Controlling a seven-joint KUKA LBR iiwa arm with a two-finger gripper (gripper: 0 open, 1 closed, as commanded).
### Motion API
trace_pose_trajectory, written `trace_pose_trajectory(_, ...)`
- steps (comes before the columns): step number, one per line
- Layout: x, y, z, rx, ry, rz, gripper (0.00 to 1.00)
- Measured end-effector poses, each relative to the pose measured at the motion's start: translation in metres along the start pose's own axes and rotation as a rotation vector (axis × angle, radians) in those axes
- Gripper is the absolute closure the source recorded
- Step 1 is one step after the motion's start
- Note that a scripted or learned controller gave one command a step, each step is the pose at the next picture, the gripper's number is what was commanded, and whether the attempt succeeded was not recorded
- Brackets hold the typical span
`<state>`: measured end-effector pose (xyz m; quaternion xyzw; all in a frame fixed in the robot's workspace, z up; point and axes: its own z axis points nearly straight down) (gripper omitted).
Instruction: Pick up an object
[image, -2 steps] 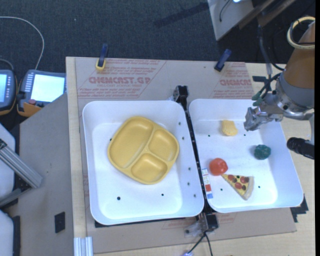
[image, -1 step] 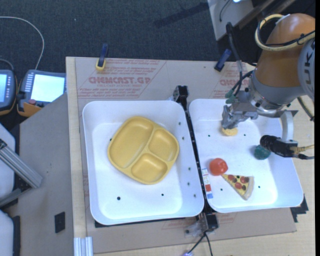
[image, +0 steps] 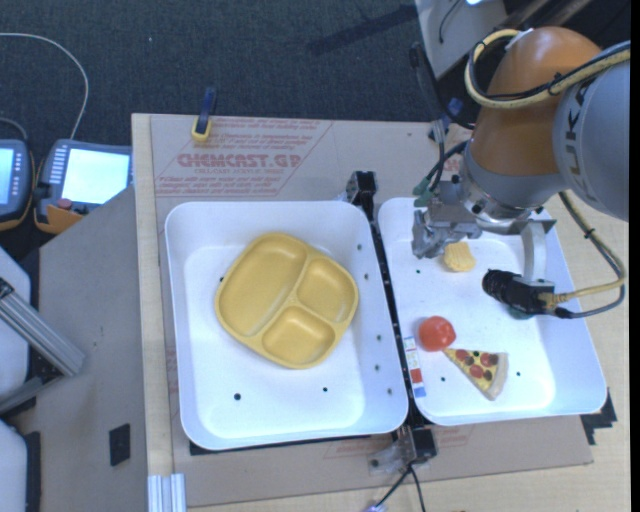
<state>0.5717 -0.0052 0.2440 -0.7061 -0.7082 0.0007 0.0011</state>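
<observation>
Objects for picking lie in the right of two shallow white bins, which sit side by side on a tabletop (image: 160, 330) covered with brown cardboard. Going from left to right: the left bin (image: 190, 300) holds a yellow divided plate (image: 287, 298) with three compartments, lying flat near the bin's middle. A black clip (image: 361, 186) sits at the far end of the seam where the two bins meet. Just right of that seam, in the right bin (image: 560, 390), a small red tomato-like ball (image: 436, 333) rests near the bin's left wall. Beside it, toward the near right, lies a toy pizza slice (image: 480, 369) with red dots. Farther back, a pale yellow lump (image: 459, 258) sits near the bin's far end. The gripper (image: 432, 243) hangs low over that far end, and the yellow lump lies just beside its tips, on their right, not between them. The pictures do not settle whether the grasping parts are spread or closed. The tomato and pizza slice lie well apart from the gripper, nearer the camera. A black cylindrical part (image: 512, 289) with a yellow cable projects over the bin's right half. The grey arm with its orange band (image: 535, 90) reaches in from the upper right.
</observation>
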Motion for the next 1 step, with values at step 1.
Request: trace_pose_trajectory(1,0.0488,0.0085,-0.0052,-0.005,0.0,-0.001,1.0)
